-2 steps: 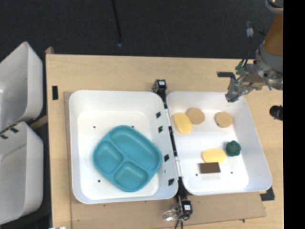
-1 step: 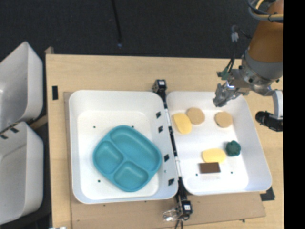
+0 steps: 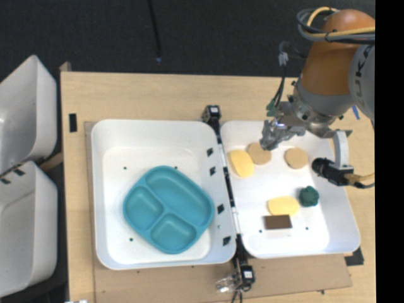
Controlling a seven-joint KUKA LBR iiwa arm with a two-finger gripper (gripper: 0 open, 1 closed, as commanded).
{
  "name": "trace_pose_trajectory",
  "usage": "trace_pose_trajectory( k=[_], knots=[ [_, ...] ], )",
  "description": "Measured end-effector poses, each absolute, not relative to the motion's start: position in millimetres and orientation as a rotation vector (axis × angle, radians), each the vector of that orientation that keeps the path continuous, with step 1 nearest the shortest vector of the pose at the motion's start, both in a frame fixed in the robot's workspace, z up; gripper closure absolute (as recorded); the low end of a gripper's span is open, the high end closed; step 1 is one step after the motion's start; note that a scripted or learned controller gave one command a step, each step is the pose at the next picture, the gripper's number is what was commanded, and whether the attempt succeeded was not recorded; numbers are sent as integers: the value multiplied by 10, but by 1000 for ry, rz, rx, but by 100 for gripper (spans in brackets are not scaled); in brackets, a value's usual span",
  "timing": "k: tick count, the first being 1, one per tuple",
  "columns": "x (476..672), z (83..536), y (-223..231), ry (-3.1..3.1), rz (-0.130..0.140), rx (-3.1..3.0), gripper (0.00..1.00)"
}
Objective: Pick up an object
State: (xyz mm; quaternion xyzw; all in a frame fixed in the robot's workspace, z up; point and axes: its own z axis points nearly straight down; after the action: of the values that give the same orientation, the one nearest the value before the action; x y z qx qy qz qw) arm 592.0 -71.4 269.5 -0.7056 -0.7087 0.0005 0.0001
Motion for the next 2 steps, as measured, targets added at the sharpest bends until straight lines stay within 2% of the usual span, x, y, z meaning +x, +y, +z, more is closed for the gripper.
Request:
trace_pose_trajectory(
  k=[2],
  knots=[
    [5514,2409,259,-2227,1,-2214,100]
  ],
)
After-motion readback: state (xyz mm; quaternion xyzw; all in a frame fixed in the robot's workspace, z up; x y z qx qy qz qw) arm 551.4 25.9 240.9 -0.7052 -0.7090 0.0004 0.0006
